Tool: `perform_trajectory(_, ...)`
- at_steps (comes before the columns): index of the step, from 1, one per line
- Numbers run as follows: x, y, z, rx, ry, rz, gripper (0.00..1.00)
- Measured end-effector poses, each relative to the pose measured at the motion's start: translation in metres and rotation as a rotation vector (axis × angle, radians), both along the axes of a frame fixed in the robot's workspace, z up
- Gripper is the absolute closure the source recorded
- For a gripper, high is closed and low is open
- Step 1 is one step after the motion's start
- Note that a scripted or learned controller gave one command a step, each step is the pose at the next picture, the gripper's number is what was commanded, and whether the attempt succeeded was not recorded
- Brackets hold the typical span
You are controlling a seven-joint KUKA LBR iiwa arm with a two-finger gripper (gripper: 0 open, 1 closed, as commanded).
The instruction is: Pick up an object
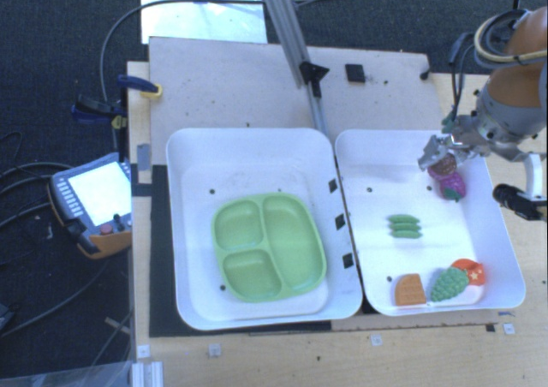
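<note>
My gripper hangs over the far right part of the right bin, reaching in from the right edge. A purple and dark red toy fruit lies directly beneath its tip, touching or nearly touching it; whether it is gripped is hidden. In the same bin lie green pea pods in the middle, and an orange wedge, a green grape bunch and a red-orange fruit along the near edge.
The left bin holds a green divided plate. A metal pole slants over the back board. A teach pendant and cables lie on the floor to the left.
</note>
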State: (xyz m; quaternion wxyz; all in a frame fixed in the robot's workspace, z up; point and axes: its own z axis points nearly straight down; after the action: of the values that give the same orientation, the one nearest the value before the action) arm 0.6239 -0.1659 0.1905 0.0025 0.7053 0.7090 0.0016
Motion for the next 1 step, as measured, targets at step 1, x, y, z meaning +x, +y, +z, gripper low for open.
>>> perform_trajectory(1,0.0011,0.0002,0.0192,0.001,0.002,0.001,1.0)
